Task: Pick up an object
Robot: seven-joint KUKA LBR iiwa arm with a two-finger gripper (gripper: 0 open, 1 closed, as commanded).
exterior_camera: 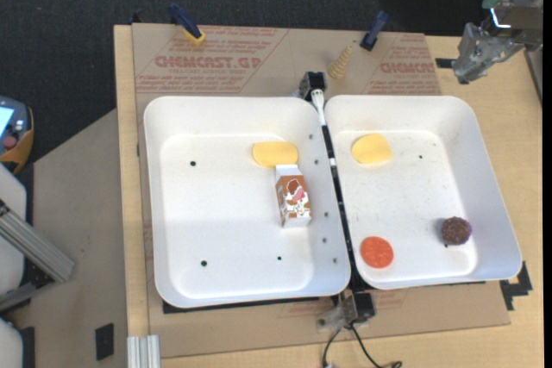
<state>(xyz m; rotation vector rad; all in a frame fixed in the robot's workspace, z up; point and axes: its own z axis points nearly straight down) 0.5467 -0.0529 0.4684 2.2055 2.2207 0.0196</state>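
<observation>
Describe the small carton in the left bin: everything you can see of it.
The small carton is a boxy, printed pack, white with a red-brown picture on its upper face, and looks like coated card. It lies flat on the floor of the left bin, long side running up and down the view, close to the divide between the bins. Its top end sits just below the yellow oval piece, nearly touching. It looks closed and undamaged.

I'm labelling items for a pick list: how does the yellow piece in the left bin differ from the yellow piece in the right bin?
The left-bin yellow piece looks more oblong and a deeper yellow-orange; the right-bin yellow piece looks rounder and paler. The left one lies right above the small carton, nearly touching it; the right one lies alone, far from the orange disc and the dark ball. Both lie flat near the divide between the bins, in the upper part.
</observation>
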